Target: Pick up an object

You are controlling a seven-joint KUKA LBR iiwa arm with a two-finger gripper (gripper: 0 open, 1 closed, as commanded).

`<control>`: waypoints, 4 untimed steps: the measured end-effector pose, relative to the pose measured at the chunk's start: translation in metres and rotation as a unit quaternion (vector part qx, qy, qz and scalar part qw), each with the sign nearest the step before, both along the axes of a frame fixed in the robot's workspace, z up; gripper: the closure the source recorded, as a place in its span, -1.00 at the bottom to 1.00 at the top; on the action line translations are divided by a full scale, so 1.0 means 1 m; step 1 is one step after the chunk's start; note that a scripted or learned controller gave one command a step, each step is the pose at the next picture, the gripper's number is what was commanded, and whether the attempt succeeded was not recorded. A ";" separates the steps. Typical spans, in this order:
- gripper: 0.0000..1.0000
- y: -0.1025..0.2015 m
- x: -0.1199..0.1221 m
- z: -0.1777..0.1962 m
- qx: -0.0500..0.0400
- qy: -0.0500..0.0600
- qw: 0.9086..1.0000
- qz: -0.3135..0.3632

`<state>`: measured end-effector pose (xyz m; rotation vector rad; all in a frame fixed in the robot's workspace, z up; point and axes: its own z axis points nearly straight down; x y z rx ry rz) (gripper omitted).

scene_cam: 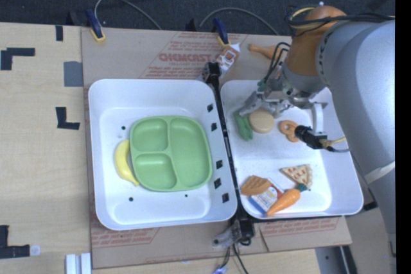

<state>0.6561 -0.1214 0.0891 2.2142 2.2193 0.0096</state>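
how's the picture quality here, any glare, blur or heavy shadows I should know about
Camera view: even, soft lighting, with mild glare on the white bins; only faint shadows beside the green plate and banana; the big grey arm is close to the lens and soft; the hand over the round bun looks slightly blurred.

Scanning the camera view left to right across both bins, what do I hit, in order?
Banana → green divided plate → green vegetable → round beige bun under the pincer → pretzel. The pile of items along the right bin's near edge overlaps too much to rank.
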 end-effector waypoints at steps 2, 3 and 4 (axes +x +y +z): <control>-1.00 0.012 0.008 0.000 0.000 0.000 1.000 0.000; -1.00 0.008 0.002 0.000 0.000 -0.001 1.000 0.000; -1.00 0.023 0.013 -0.001 -0.003 0.003 1.000 -0.001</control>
